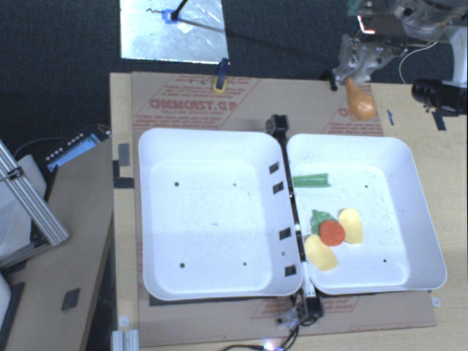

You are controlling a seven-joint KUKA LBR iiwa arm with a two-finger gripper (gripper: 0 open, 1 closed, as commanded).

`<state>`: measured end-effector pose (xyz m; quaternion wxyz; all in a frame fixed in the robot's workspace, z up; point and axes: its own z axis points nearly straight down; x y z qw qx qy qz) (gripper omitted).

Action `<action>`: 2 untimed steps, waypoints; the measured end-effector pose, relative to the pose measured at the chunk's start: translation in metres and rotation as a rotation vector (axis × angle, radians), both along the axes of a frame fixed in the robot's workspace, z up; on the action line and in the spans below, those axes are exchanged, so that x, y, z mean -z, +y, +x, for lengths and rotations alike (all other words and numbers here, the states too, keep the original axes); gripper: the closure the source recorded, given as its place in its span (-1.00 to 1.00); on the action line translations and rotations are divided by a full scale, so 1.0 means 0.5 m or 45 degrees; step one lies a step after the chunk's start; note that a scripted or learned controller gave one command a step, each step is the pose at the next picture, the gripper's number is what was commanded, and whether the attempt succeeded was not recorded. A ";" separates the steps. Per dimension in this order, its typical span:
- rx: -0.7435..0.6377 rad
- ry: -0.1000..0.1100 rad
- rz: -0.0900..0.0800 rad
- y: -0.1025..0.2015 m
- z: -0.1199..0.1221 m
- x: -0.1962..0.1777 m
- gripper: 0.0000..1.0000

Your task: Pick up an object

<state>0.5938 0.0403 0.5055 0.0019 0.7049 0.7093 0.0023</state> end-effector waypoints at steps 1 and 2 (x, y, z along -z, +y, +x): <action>0.005 0.001 0.000 -0.018 -0.005 -0.063 1.00; -0.004 0.007 0.003 0.050 -0.219 -0.061 1.00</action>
